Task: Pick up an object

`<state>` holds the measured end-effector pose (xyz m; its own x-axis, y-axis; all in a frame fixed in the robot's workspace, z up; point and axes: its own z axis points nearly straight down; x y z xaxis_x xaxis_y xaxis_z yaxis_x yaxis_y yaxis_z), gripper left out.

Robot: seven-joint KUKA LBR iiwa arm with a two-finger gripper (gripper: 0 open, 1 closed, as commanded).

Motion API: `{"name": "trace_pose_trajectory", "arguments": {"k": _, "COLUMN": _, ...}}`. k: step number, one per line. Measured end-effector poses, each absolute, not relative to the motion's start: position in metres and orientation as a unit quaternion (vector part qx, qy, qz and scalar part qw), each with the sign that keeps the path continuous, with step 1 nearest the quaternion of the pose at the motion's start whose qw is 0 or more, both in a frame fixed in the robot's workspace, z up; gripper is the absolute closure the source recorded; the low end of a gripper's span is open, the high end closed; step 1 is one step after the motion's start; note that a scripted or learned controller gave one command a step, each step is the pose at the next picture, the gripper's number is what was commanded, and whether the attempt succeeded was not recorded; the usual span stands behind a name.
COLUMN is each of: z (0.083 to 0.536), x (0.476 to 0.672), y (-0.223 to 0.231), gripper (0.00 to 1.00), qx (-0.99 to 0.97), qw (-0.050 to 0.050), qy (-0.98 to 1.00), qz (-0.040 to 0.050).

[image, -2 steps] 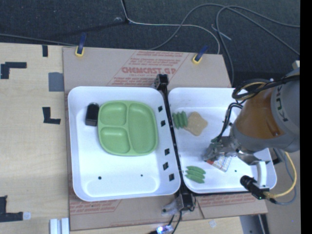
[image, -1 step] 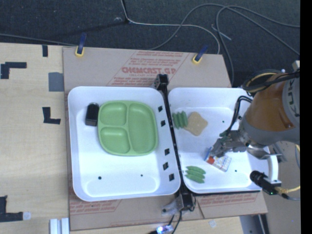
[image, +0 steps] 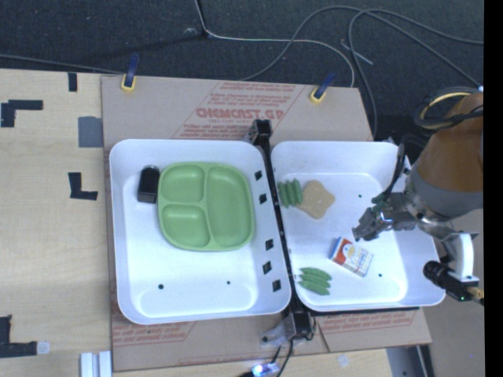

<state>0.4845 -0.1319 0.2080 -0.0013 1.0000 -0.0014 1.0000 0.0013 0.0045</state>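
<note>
— So, which object are you after?

— Nearest to my gripper (image: 368,228) is the small carton (image: 350,256), white with red and blue print, lying flat in the right bin (image: 346,151), toward its near side. My tool hangs just above and beside its upper right corner. Whether the fingers stand apart or together, I cannot tell from this angle.

— What else lies around it?

— A green pea pod (image: 315,280) just below and left of the carton, a tan slice of bread (image: 317,199) farther up, and a second green pod (image: 290,193) touching the bread's left edge, by the divider. In the left bin (image: 134,289) sit a green compartment plate (image: 207,206) and a small black block (image: 148,184) at its left rim.

— How would you do this well?

— I judge the carton the best target: it lies clear of its neighbours. I would centre over its middle, turn to span its narrow width, and descend straight, keeping off the lower pod.
</note>
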Motion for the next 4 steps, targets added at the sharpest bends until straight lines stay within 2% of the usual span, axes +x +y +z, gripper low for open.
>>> {"name": "trace_pose_trajectory", "arguments": {"k": 1, "z": 0.227, "x": 0.485, "y": -0.132, "gripper": 1.00, "qx": 0.707, "qw": 0.001, "qy": 0.708, "qz": 0.0002}}
{"name": "trace_pose_trajectory", "arguments": {"k": 3, "z": 0.212, "x": 0.496, "y": -0.012, "gripper": 1.00, "qx": 0.705, "qw": -0.002, "qy": 0.710, "qz": -0.0007}}
{"name": "trace_pose_trajectory", "arguments": {"k": 4, "z": 0.221, "x": 0.493, "y": 0.040, "gripper": 1.00, "qx": 0.704, "qw": -0.001, "qy": 0.710, "qz": -0.0001}}
